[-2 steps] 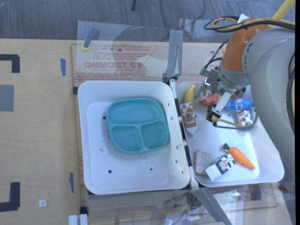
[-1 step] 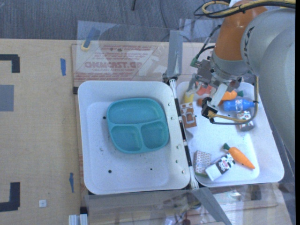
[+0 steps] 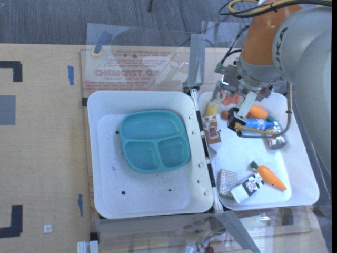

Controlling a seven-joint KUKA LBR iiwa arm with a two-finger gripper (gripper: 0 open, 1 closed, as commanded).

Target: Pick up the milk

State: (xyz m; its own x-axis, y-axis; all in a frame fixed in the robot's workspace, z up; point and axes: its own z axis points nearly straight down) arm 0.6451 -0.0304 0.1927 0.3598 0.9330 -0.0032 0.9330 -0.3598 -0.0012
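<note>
Hovering over the right bin [image 3: 303, 157], the gripper [image 3: 235, 124] seems narrow and empty, well apart from the milk [image 3: 247, 188].

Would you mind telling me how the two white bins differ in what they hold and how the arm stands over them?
The left bin holds one teal divided plate; the right bin holds many small items, including a carrot and a black-and-white milk carton. The gripper hangs over the right bin, not the left. Both are shallow, white and side by side.
</note>
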